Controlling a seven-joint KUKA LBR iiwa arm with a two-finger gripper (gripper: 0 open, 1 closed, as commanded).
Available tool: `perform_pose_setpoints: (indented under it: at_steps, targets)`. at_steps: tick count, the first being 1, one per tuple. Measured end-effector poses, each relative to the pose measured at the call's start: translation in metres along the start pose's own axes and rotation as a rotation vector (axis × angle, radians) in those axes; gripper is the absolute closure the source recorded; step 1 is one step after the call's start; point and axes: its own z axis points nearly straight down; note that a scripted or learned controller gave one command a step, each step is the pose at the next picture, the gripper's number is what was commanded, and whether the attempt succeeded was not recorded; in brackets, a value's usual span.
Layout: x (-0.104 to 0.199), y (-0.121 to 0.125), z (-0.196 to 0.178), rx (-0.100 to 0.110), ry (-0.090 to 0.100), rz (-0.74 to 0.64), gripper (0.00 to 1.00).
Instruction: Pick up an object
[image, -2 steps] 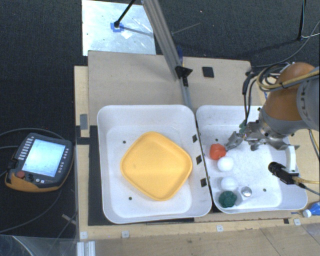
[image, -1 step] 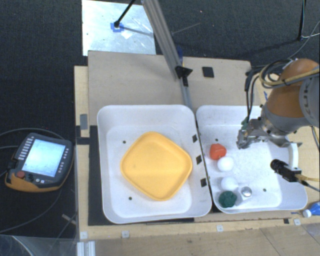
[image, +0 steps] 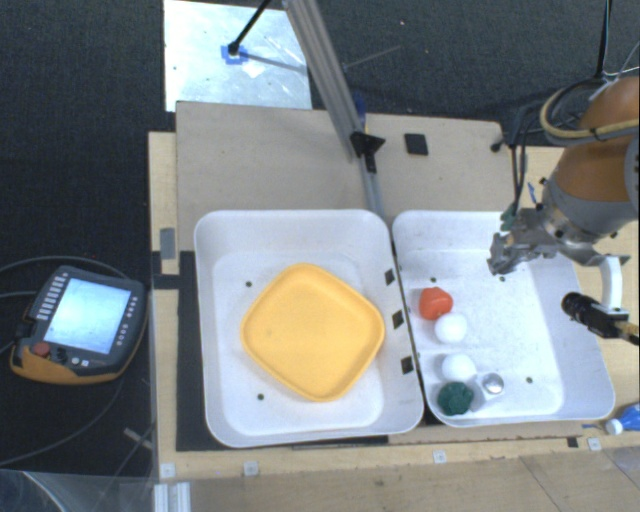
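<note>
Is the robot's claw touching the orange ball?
Apart. The camera view shows bare white bin floor between the gripper and the orange ball.

My arm comes in from three o'clock, its orange band up toward two o'clock and the grey wrist just below it. The hand points down and toward nine o'clock (too small and blurred for me to read its grip).

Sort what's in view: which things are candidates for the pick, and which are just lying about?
Job: gripper; orange ball; two white balls; dark green ball; small metal piece; right bin.
Lying about: yellow plate; left bin; control pendant.
</note>
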Motion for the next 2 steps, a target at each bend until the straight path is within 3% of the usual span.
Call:
perform_pose_setpoints:
  at_steps: [1,2]
  targets:
    - [0.0,0.001,-0.053,0.001,0.0,0.0,1.0]
    - [0.042,-0.001,-0.049,0.005,0.001,-0.002,1.0]
